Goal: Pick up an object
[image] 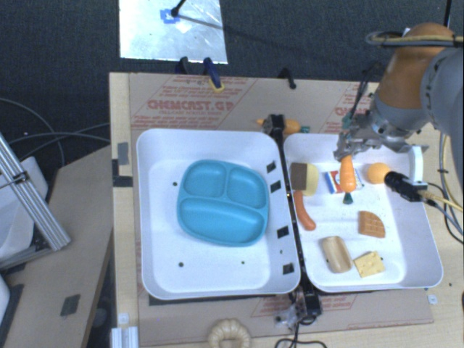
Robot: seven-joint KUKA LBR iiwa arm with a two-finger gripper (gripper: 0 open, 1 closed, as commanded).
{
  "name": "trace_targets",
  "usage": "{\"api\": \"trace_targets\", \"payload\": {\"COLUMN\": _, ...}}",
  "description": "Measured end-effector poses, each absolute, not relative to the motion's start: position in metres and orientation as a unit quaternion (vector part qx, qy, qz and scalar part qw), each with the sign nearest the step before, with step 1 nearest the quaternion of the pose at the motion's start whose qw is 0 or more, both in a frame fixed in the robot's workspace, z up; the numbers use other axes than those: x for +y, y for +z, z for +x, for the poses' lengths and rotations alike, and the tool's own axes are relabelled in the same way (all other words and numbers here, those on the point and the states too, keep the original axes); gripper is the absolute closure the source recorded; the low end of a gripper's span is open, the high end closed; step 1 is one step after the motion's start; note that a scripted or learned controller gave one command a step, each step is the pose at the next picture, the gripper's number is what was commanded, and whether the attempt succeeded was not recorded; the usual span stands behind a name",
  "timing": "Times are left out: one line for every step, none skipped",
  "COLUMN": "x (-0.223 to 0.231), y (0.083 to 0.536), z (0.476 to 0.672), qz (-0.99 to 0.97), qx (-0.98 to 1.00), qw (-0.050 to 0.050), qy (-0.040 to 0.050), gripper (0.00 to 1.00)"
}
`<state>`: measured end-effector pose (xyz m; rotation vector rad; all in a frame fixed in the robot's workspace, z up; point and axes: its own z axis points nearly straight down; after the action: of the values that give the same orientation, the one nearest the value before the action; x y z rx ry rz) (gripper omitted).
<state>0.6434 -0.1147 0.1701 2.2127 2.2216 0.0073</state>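
My gripper [349, 151] is over the back of the right bin [424, 256]. It is shut on the top end of an orange carrot [348, 174], which points down toward the bin floor with its green tip lowest. The carrot sits in front of a small red, white and blue card [333, 182]. Around it in the same bin lie a tan and brown block [304, 177], a red sausage [304, 211], an orange [378, 172], a waffle [371, 224], a bread roll [336, 254] and a cheese wedge [369, 264].
The left bin [163, 267] holds a blue divided plate [221, 201]. A yellow object [291, 127] lies behind the bins on the cardboard. The arm's grey body and cables [406, 185] hang over the right bin's back right corner.
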Motion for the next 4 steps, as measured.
{"api": "trace_targets", "payload": {"x": -0.115, "y": 0.225, "z": 0.645, "qz": 0.705, "qx": 0.709, "qw": 0.003, "qy": 0.0024, "gripper": 1.00}}
{"api": "trace_targets", "payload": {"x": -0.063, "y": 0.216, "z": 0.651, "qz": 0.704, "qx": 0.710, "qw": 0.000, "qy": 0.0014, "gripper": 1.00}}
{"api": "trace_targets", "payload": {"x": -0.003, "y": 0.214, "z": 0.659, "qz": 0.704, "qx": 0.711, "qw": 0.000, "qy": 0.0017, "gripper": 1.00}}
{"api": "trace_targets", "payload": {"x": 0.025, "y": 0.229, "z": 0.661, "qz": 0.704, "qx": 0.710, "qw": 0.001, "qy": 0.0014, "gripper": 1.00}}
